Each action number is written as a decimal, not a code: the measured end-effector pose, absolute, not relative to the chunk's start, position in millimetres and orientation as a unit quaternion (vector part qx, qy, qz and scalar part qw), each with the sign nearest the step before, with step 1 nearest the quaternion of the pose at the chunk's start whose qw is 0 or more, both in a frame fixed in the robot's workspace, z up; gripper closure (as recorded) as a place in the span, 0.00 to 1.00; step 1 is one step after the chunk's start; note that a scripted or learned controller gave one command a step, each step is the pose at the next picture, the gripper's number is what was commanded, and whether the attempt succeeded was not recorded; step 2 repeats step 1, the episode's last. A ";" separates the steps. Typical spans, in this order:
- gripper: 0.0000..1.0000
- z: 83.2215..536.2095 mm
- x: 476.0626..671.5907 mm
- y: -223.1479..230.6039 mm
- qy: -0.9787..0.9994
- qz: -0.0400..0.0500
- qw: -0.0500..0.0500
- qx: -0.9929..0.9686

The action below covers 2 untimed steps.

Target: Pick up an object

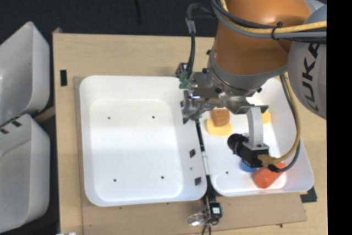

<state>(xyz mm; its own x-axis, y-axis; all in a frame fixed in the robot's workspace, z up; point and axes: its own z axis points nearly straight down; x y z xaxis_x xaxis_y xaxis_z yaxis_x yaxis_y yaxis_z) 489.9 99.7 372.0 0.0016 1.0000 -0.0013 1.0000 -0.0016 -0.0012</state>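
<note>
Camera view: jaws low over the far left of the right bin (242,191), tucked under the wrist; open or closed, cannot tell. Just beside them, to the near right, a brown block (220,116) resting on a yellow disc (216,130). Nearer still and well right, a red piece (265,178). Block closest, so probably the pick; squarish, no clear long axis.

The arm (311,69) comes in from the right, its grey link at the right edge. The orange band (258,14) bulges large at the far right, above the wrist (242,82), which points steeply down. The gripper (193,104) hangs low at the wrist's left, near the scene's middle.
</note>
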 end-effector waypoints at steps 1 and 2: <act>1.00 296.3 489.5 53.9 0.705 -0.003 -0.001 0.709; 1.00 296.3 489.5 53.9 0.705 -0.003 -0.001 0.709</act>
